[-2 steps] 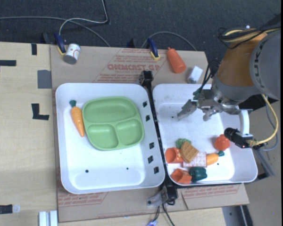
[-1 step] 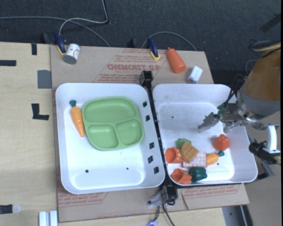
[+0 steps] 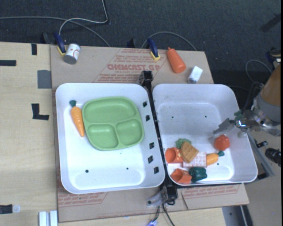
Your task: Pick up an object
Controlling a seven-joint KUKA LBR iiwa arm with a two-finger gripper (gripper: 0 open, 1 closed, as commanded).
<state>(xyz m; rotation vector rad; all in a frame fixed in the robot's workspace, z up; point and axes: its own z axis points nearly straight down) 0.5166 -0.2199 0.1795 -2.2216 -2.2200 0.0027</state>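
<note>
In the right bin (image 3: pixel 193 100), several toy foods are piled near the front edge. A red tomato-like piece (image 3: pixel 221 142) lies at the right of the pile. Left of it are a tan waffle piece (image 3: pixel 189 152), a green leafy piece (image 3: pixel 182 142), an orange cup (image 3: pixel 170 154), a small carrot (image 3: pixel 211 159) and a dark green piece (image 3: pixel 198 173). My gripper (image 3: pixel 231 124) hangs over the bin's right side, just above and slightly right of the red piece. I see nothing held in it.
The left bin (image 3: pixel 66 164) holds a green divided plate (image 3: pixel 114 123) and a carrot (image 3: pixel 77 119) beside the plate's left edge. Behind the bins lie an orange bottle (image 3: pixel 176 60), a white cube (image 3: pixel 195 73) and a small can (image 3: pixel 72 52). Cables run across the back.
</note>
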